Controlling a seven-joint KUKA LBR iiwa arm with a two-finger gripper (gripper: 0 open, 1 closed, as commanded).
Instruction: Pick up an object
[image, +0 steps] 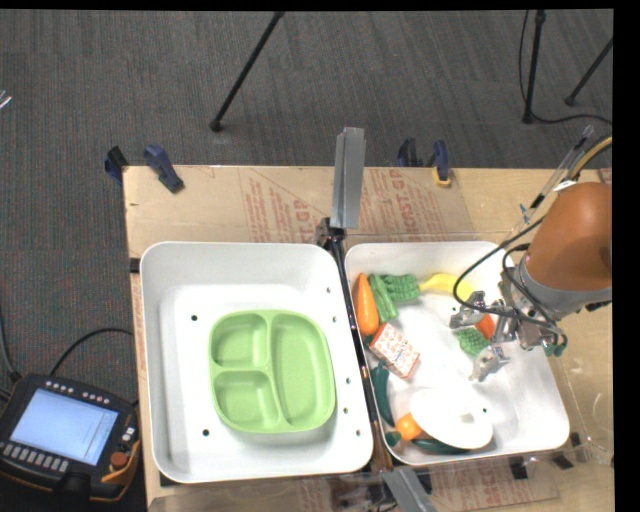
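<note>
My gripper hangs low over the right side of the right bin, reaching in from the right under the orange band. A small green and orange toy lies right at the gripper's tip, partly hidden by it; whether it is held is unclear. To the left in the same bin lie an orange carrot, a green leafy toy, a yellow banana and a red and white box. A white plate rests at the bin's front over a teal item.
The left bin holds a green divided tray. A grey post stands behind the gap between the bins. A teach pendant lies on the floor at the front left. Tripod legs stand behind the bench.
</note>
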